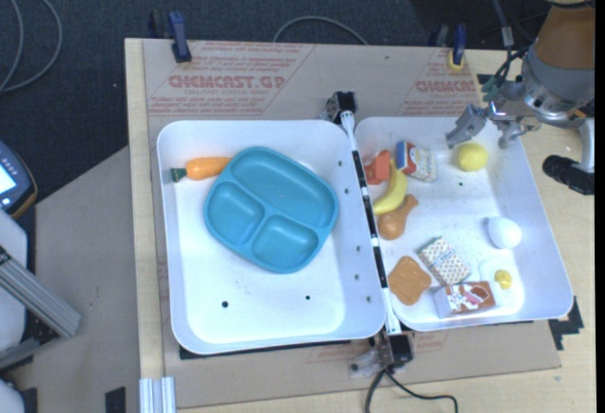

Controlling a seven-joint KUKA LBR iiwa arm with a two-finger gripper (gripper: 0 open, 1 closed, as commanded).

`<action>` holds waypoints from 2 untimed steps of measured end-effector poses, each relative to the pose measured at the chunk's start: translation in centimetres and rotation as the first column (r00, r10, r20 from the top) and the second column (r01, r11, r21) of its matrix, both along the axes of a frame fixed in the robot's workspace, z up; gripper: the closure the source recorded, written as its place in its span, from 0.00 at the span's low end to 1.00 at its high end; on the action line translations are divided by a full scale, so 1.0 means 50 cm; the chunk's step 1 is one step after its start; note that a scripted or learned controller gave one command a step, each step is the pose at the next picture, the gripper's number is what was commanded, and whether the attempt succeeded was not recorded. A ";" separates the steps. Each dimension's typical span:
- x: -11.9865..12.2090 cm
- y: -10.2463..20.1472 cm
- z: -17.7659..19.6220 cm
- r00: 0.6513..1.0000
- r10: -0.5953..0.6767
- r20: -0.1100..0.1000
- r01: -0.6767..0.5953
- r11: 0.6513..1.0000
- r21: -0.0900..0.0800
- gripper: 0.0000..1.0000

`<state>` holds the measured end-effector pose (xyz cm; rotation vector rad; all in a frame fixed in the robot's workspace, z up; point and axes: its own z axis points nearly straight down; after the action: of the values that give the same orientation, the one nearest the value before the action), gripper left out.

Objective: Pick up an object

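Observation:
My gripper (489,129) hangs over the far part of the right bin (546,213), its two grey fingers spread apart with nothing between them. A yellow lemon (471,156) lies just below and slightly left of the fingertips, apart from them. Further left in the same bin lie a small printed carton (417,162), a banana (391,191), a red-orange item (379,165) and a brown piece (392,221). Toward the near side are a white egg (504,232), a checkered packet (443,259), a brown cookie (408,280), a red box (467,298) and a small yellow piece (503,280).
The left bin (189,288) holds a blue divided plate (272,208) and a carrot (204,168) at its far left corner. A ridge with black clips (364,213) separates the bins. The arm's orange band (567,43) rises at the upper right.

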<state>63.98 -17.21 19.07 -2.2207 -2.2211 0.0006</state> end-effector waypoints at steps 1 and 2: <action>0.053 -0.096 -0.160 1.000 -0.002 0.000 0.002 1.000 0.000 0.00; 0.057 -0.093 -0.125 1.000 0.002 0.008 -0.002 1.000 -0.005 1.00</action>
<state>66.83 -21.87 12.79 -2.2256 -2.2295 -0.0025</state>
